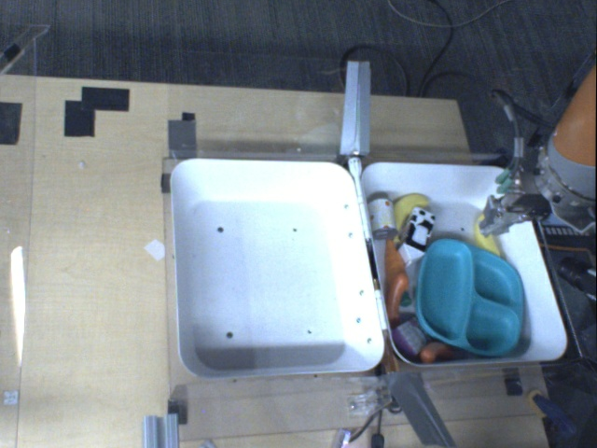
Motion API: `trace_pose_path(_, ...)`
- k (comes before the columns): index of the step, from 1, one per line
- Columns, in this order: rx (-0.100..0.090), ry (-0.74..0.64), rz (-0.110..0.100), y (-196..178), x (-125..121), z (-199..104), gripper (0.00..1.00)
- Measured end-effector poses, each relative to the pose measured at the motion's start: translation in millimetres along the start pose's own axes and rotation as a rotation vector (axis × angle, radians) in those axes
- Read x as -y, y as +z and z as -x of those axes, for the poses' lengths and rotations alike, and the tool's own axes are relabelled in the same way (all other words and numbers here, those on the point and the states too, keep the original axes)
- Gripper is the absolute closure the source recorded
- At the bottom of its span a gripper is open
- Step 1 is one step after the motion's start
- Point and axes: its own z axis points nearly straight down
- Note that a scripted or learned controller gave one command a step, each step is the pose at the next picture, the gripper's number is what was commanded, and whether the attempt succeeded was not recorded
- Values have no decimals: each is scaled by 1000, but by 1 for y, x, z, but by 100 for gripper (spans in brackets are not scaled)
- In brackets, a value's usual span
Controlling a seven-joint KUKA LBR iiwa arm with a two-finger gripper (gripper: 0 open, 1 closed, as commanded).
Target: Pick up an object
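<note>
Nothing is getting lifted yet as far as I can see: the pickable stuff is all sitting in the right bin [557, 339], with a big teal divided tray [468, 297] taking up most of it. Just beyond the tray a yellow piece [489, 234] is lying by the bin's far right corner, and to the tray's left an orange carrot-looking thing [397, 280] and a black-and-white toy [419, 229] are crowding the divider. The end effector [505, 208] is hovering right over that yellow piece, but I honestly can't tell whether it's clenched or released. So the grab itself and the lift are both looking undone. The left bin [187, 278] is sitting beside all this on the wooden surface [84, 278].
</note>
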Motion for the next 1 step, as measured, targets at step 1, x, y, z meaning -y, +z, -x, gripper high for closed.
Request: trace_pose_path(1,0,145,-2,-28,14,-37,100)
